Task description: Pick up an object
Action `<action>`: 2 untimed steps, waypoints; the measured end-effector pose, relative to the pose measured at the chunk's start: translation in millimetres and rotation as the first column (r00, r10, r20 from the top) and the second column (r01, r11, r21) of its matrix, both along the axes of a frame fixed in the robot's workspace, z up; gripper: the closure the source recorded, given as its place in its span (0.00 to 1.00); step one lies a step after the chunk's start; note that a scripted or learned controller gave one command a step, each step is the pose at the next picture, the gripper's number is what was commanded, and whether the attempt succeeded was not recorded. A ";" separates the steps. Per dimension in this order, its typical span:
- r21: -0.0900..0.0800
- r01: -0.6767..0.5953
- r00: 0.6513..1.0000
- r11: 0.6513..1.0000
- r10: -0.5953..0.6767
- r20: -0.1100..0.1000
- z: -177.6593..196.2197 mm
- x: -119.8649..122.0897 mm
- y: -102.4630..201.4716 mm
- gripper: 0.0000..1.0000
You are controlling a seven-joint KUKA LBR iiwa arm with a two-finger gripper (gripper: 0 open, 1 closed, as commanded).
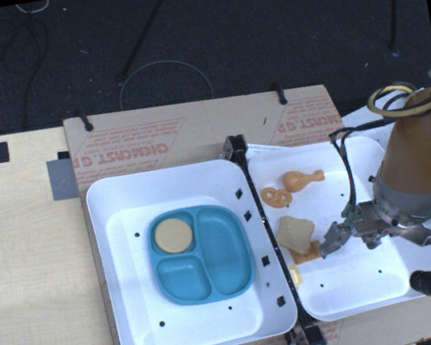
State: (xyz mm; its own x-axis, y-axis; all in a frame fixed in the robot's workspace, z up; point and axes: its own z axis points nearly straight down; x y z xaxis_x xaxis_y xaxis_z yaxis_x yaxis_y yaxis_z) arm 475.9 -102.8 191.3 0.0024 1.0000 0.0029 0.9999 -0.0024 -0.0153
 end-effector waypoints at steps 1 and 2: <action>-0.001 -0.002 1.000 1.000 0.002 0.011 4.6 2.5 -0.3 0.00; 0.000 -0.003 1.000 1.000 0.003 0.006 -47.4 4.8 10.4 0.00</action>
State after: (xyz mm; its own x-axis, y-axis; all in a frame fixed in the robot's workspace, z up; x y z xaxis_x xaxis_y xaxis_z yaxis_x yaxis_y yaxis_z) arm 480.7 -92.4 143.9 -0.0002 1.0000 0.0029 1.0000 0.0003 -0.0093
